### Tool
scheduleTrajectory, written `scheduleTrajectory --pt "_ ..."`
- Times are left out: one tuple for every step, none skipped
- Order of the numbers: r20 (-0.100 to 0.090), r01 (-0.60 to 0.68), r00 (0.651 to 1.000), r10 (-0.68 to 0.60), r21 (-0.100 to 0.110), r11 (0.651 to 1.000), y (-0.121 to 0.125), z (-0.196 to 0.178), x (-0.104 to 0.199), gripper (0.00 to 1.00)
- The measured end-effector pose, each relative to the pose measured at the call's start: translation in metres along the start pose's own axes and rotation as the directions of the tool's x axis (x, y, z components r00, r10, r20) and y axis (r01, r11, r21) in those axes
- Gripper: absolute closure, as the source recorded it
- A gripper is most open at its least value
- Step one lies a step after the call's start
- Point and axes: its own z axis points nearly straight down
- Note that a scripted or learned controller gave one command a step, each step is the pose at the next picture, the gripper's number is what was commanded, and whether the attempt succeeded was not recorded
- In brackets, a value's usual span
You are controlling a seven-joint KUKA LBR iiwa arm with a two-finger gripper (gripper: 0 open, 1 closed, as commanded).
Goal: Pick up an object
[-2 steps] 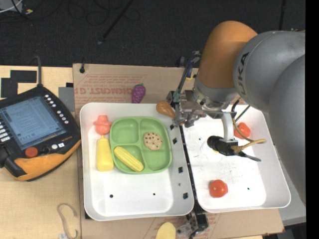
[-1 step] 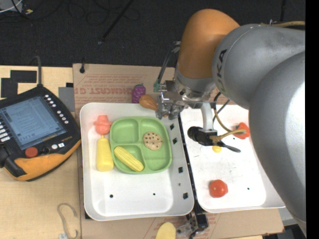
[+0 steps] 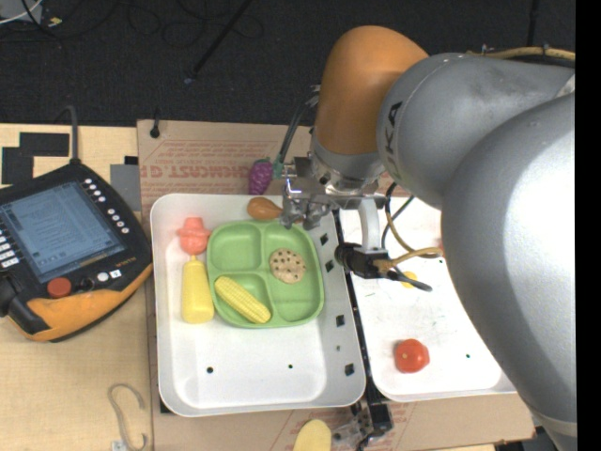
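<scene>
Two white bins sit side by side on the desk [image 3: 66, 383], over a sheet of cardboard [image 3: 207, 153]. The grey arm [image 3: 470, 120] enters from the right, and its orange band stands above the far edge of the bins. The jaws hang over the far right corner of the left bin [image 3: 244, 383], at the far edge of the green plate [image 3: 235, 247] and just right of the brown roll [image 3: 264, 209]. Whether the jaws are spread or pressed together cannot be told from this angle, and contact with the roll cannot be confirmed. The left bin's contents are as follows. The green plate is divided into compartments, with a cookie [image 3: 287, 265] in its right one and a corn cob [image 3: 242, 300] lying at a slant in its near one. A yellow bottle [image 3: 195, 290] lies just left of the plate, with a pink toy [image 3: 192, 236] touching its far end. The brown roll lies at the far wall, just beyond the plate. The right bin [image 3: 451, 336] holds a tomato [image 3: 410, 355] toward its near side, well apart from the jaws. Outside the bins, a purple bunch of grapes [image 3: 260, 173] lies on the cardboard beyond the left bin. A yellow fruit [image 3: 313, 435] lies at the near edge, and a control tablet [image 3: 61, 242] rests on the desk to the left.
</scene>
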Motion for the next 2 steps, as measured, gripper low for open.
scheduleTrajectory --pt "0.000 0.001 1.000 -0.001 -0.003 1.000 0.0047 -0.0073 -0.0034 1.00" --pt "0.000 0.000 1.000 0.000 -0.001 1.000 -0.0024 -0.0007 -0.0014 1.00"
